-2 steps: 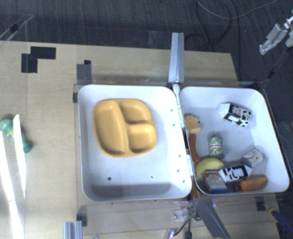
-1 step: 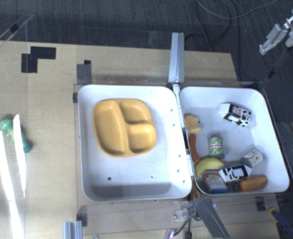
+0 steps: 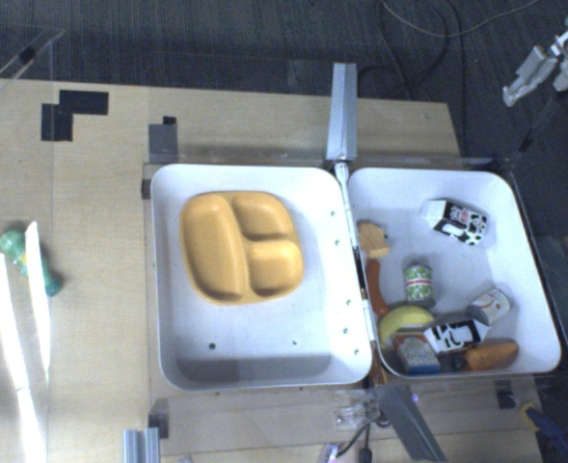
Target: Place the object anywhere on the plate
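A yellow plate (image 3: 242, 244) with three compartments lies in the left bin (image 3: 255, 355), toward its back. The loose objects sit in the right bin (image 3: 515, 210): a black-and-white carton (image 3: 457, 222), a green can (image 3: 418, 283), a brown piece (image 3: 371, 238), a yellow fruit (image 3: 405, 320), a second black-and-white box (image 3: 455, 334), an orange carrot-like piece (image 3: 491, 355) and a small white bottle (image 3: 492, 305). My gripper (image 3: 539, 66) hangs at the far top right, over the dark floor beyond the right bin's back corner, well away from every object. Nothing shows in it.
A metal post (image 3: 342, 114) stands behind the wall between the bins. A green item (image 3: 18, 249) and white strips (image 3: 13, 336) lie on the wooden bench at the left. Cables (image 3: 428, 8) run over the floor at the back.
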`<state>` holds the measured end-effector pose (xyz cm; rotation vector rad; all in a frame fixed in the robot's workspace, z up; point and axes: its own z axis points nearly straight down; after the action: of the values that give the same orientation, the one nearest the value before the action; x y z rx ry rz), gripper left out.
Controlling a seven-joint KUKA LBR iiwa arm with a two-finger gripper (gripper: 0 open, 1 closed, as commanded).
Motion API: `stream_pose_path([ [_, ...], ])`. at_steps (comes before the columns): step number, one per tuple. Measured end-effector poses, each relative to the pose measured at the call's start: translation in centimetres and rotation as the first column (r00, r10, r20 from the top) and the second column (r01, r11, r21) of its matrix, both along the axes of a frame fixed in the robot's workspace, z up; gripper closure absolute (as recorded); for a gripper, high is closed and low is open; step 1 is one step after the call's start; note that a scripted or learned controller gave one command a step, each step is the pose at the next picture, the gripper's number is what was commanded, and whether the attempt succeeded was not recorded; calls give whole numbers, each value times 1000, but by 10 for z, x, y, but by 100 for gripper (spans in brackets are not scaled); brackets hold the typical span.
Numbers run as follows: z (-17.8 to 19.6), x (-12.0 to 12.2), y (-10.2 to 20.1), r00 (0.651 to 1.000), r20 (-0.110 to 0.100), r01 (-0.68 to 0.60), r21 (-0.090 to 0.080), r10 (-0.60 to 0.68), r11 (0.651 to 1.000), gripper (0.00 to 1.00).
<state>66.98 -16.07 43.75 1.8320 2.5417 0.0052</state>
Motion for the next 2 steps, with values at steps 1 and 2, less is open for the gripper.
stream_pose_path([
  [1, 0, 0, 0, 1000, 0, 0, 0, 0, 1000, 0],
  [2, 0, 0, 0, 1000, 0, 0, 0, 0, 1000, 0],
])
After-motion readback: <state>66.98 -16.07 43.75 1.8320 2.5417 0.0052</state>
